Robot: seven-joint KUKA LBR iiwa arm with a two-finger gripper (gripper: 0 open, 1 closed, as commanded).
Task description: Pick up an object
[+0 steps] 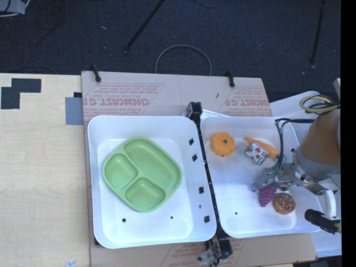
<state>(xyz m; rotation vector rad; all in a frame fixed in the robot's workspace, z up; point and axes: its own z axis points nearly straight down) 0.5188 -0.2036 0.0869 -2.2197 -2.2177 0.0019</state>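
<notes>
Two shallow white bins are sitting side by side on a cardboard sheet (pixel 167 96) laid over the bench. The left bin (pixel 105 128) is carrying a green divided plate (pixel 142 173) with three compartments, lying flat and slightly turned. The right bin (pixel 233 216) is holding the smaller toys. The grey arm with its orange band (pixel 324 141) is reaching in from the right and leaning over the right bin's far side. Its gripper (pixel 272 178) is hanging low over the bin floor just above a purple bunch of grapes (pixel 266 195); whether its claw is spread or closed cannot be told, and nothing is showing between its tips. An orange pumpkin (pixel 222 144) is resting near the bin's upper left, well apart from the gripper. A carrot (pixel 268 146) is lying beside a small white patterned block (pixel 257 153), touching it. A frosted doughnut (pixel 284 203) is sitting just beside the grapes, toward the bin's lower right.
</notes>
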